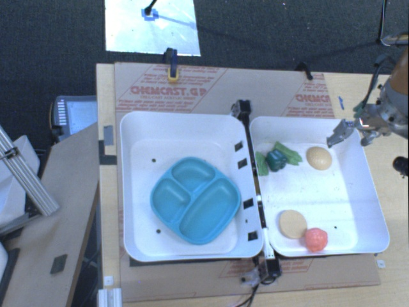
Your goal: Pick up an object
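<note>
My gripper (353, 135) hangs over the far right corner of the right bin (358, 197), its two fingers spread apart with nothing between them. Just left of and below it lies a pale egg-shaped object (319, 158). A green and teal toy (277, 158) rests near the bin's left wall. Near the front of that bin sit a tan round piece (293, 223) and a pink ball (316, 239), touching or nearly touching each other.
The left bin (137, 146) holds a blue divided plate (194, 199). A black clip strip (248, 171) runs between the two bins. Brown cardboard (211, 85) lies under both bins, and a grey device (70, 117) stands off the bench's left.
</note>
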`<move>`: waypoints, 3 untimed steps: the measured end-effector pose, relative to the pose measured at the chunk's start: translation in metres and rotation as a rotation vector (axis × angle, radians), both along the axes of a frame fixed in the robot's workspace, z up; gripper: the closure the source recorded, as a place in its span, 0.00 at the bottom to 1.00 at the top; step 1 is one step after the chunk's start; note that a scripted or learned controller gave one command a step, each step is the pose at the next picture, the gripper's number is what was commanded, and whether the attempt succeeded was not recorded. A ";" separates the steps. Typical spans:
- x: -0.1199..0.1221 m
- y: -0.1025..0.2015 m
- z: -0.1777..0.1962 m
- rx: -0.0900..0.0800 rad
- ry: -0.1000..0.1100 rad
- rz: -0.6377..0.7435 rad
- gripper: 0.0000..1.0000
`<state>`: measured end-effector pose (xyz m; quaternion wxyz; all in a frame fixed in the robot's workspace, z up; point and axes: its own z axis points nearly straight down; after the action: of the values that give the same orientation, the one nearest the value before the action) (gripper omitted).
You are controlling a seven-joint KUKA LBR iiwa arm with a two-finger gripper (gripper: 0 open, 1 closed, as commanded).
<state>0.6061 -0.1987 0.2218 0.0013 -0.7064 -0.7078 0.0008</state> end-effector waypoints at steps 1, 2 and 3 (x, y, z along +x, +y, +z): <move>-0.005 0.008 -0.046 0.000 -0.001 0.000 0.00; 0.000 0.017 -0.100 0.000 -0.001 0.003 0.00; 0.002 0.016 -0.086 -0.002 -0.008 0.004 1.00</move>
<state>0.6083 -0.1828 0.1358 -0.0025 -0.7048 -0.7094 -0.0012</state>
